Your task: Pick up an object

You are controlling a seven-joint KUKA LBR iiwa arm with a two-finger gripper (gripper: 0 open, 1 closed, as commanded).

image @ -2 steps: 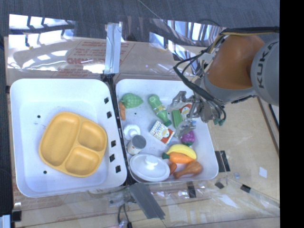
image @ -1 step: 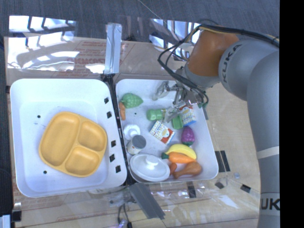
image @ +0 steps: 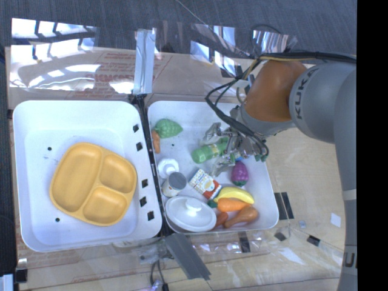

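Observation:
My gripper [image: 223,147] is low in the right bin [image: 182,111], below the arm's orange band. Its fingers stand open, one on each side of the right end of a green bottle-shaped object [image: 204,153] lying on the bin floor. The object is not lifted. A purple fruit [image: 240,174] lies just right of and below the gripper. A leafy green toy [image: 167,128] sits to the left near the divider.
The right bin also holds a banana [image: 235,194], orange carrots [image: 237,214], a white lidded bowl [image: 190,214], a small carton [image: 204,182], a grey can [image: 176,182] and a white cup [image: 168,166]. A yellow divided plate [image: 93,182] lies in the left bin [image: 30,120].

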